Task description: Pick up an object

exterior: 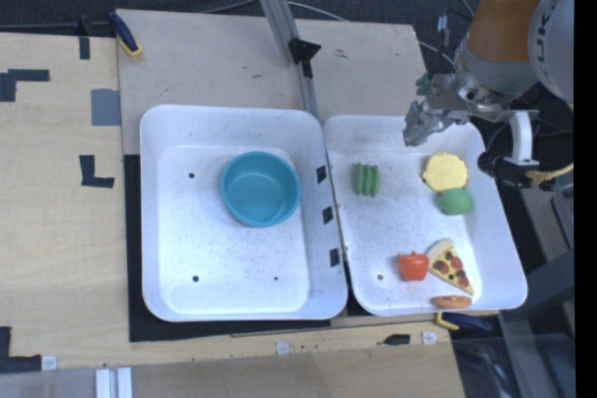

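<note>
The right bin [392,140] holds several toy foods: a green ribbed vegetable [366,179], a yellow round piece [445,171], a green ball [455,201], a red tomato [413,267], a pizza slice [451,265] and a small orange piece [452,301] at the front rim. My gripper [420,128] hangs over the far right part of this bin, just up and left of the yellow piece. Nothing shows between its fingers.
A blue bowl [260,188] sits in the left bin [177,228]. A slanted metal pole [280,9] runs down to the gap between the bins. Cables lie behind the bench, and a blue-yellow clamp [125,34] sits at its far left corner.
</note>
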Controlling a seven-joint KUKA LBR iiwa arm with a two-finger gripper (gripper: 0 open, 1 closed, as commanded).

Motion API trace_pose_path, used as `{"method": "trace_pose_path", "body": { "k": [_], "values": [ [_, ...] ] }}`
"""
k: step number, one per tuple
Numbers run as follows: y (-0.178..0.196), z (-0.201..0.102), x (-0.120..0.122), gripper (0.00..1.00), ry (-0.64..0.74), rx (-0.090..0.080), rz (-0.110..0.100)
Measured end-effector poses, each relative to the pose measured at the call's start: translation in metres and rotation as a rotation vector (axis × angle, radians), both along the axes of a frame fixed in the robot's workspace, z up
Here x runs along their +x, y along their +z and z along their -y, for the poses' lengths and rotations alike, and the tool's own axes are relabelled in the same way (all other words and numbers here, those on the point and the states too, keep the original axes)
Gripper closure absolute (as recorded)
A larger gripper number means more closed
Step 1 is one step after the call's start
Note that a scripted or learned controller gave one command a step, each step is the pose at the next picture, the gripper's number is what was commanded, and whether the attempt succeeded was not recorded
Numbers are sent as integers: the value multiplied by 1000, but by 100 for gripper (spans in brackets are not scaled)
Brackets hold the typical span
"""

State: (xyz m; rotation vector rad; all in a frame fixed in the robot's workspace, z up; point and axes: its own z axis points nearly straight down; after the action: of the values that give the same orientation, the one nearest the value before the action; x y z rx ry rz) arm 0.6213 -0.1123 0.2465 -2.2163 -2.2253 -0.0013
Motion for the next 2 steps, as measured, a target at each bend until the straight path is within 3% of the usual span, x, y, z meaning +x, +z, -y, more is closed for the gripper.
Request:
{"method": "trace_pose_path", "body": {
  "k": [2],
  "values": [
    [-14,-96,10,100,0,0,-2]
  ]
}}
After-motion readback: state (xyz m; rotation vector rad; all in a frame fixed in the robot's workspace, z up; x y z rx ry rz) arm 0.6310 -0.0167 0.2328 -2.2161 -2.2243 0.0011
